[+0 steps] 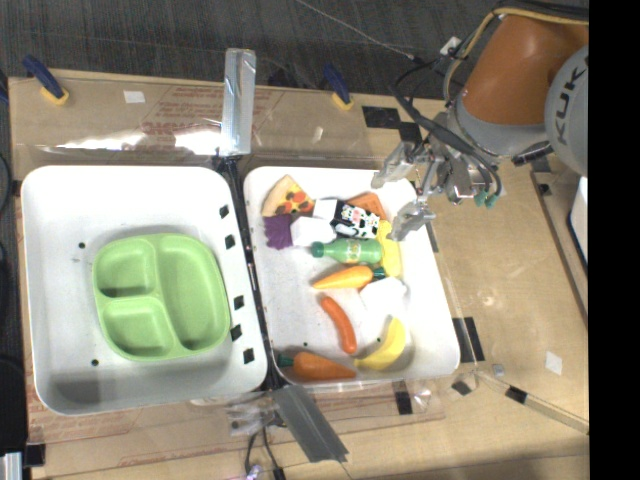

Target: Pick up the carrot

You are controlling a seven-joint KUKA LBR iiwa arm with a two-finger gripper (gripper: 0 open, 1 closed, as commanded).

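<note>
In right bin [432, 268]: carrot [345, 277]; no label readable.

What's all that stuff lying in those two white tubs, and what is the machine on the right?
white bins: 2, white, side by side on the bench
divided plate: 1, green, in the left bin
pizza slice: 1, yellow and orange, top left of the right bin
purple piece: 1, purple, below the pizza slice
cow-patterned carton: 1, black and white, upper middle of the right bin
bottle: 1, green, lying under the carton
carrots: 2, orange, one mid-bin, one at the bottom edge
sausage: 1, red-orange, lower middle
banana: 1, yellow, lower right corner
arm: 1, grey and orange, from the right
end effector: 1, metallic, above the right bin's upper right corner
</note>
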